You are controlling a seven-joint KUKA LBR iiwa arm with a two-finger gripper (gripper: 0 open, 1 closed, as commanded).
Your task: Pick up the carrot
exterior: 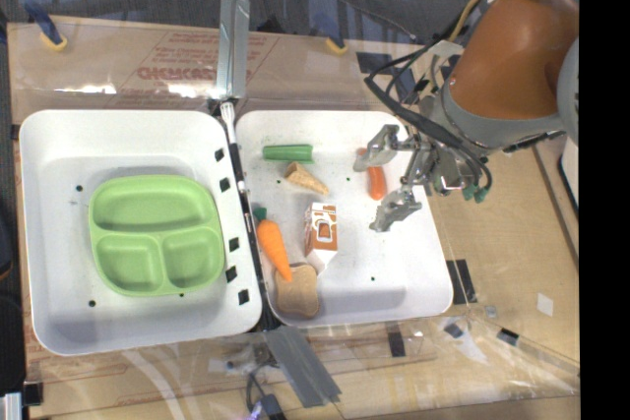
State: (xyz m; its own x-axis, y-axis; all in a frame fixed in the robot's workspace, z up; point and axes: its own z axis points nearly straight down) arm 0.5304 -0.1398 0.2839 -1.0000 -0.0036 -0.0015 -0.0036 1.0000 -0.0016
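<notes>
The carrot (273, 249) is lying against the left wall of the right bin (430, 261), its green top at about 11 o'clock and its tip at about 5 o'clock, just beside a tan piece (297, 291). The gripper (387, 178) is being held wide apart and empty over the bin's right part, around a small orange piece (376, 182). From it, the carrot is being found at about 8 o'clock, well apart, past a small carton (321, 229).

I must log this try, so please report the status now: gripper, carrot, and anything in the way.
Gripper open over right bin, nothing held. Carrot lies at bin's left wall, untouched. Carton and bread close beside it.
</notes>
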